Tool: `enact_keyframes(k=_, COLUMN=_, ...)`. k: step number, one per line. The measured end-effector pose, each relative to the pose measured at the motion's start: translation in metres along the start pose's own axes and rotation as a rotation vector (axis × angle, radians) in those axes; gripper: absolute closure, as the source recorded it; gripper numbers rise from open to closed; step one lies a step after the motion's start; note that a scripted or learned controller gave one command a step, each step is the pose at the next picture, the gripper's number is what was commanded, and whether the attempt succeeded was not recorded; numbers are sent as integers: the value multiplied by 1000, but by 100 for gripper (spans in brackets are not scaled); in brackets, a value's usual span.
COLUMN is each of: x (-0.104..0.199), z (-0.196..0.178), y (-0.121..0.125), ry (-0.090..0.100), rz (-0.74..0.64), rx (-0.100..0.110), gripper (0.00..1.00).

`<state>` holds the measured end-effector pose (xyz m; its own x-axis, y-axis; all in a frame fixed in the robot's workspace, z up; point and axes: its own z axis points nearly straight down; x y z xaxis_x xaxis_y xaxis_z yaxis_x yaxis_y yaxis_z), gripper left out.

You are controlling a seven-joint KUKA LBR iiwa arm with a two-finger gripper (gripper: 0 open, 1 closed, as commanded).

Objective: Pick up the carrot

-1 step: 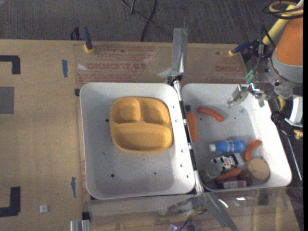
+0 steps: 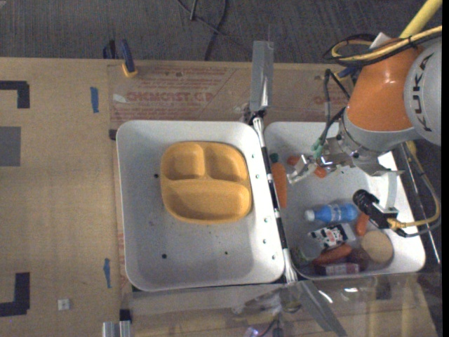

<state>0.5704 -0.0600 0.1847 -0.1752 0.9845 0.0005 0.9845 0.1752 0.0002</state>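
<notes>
Hovering jaws (image 2: 306, 167) beside carrot (image 2: 280, 182); grip state unclear.

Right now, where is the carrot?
The carrot lies in the right bin, against its left wall, just left of the gripper.

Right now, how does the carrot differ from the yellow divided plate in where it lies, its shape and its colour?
The carrot lies in the right bin, along its left wall; the yellow divided plate lies in the left bin. The carrot is a slim stick, the plate broad, with three compartments. The carrot is orange-red, the plate mustard yellow. Both lie flat on a bin floor. The gripper hangs just right of the carrot.
</notes>
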Motion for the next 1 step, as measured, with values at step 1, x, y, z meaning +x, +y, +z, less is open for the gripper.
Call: enact_keyframes(k=1, x=135, z=0, y=40, ry=-1, rz=-164, rx=-3, gripper=0)
